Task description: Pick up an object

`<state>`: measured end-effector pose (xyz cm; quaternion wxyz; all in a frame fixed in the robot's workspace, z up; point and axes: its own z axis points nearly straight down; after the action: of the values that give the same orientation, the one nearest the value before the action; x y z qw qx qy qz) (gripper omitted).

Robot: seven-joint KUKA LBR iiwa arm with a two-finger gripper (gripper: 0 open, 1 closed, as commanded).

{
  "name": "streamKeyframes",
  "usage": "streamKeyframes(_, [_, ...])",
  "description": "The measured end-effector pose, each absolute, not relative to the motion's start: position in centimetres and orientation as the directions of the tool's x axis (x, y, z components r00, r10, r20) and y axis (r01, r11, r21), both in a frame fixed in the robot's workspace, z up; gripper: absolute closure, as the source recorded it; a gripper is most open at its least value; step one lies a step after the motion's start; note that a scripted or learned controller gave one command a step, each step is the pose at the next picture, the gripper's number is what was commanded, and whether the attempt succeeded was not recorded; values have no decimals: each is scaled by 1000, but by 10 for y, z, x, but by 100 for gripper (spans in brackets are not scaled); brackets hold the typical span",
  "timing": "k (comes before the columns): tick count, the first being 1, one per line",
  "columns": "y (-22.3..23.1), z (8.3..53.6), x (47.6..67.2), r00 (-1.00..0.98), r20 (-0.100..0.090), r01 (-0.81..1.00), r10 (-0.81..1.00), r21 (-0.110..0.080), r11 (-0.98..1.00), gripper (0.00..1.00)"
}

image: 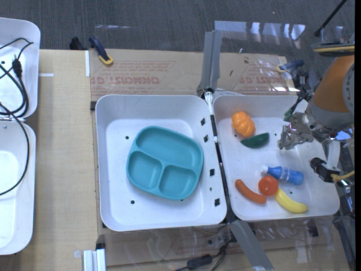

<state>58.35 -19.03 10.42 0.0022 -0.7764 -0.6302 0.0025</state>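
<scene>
The right bin (pixel 248 210) holds several toy foods: an orange pumpkin (pixel 243 123), a dark green pod (pixel 255 140), a blue bottle (pixel 285 175), a red-orange ball (pixel 268 184), an orange sausage (pixel 250 191) and a yellow banana (pixel 290 201). My gripper (pixel 289 138) hangs over the right part of this bin, to the right of the green pod and above the blue bottle. Nothing shows between its fingers, which look slightly apart.
The left bin (pixel 107 151) holds a teal divided plate (pixel 164 162). A divider (pixel 211 123) separates the two bins. The grey arm with its orange band (pixel 333 92) comes in from the right. White trays with black cables (pixel 14 78) lie at the far left.
</scene>
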Motion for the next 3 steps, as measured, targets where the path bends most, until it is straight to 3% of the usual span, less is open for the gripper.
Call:
streamKeyframes(1, [-190, 104, 583, 206, -1, 979, 979, -7, -206, 0])
streamKeyframes(2, [-197, 88, 537, 217, 2, 976, 976, -10, -217, 0])
streamKeyframes(3, [-197, 94, 536, 217, 1, 976, 976, -15, -217, 100])
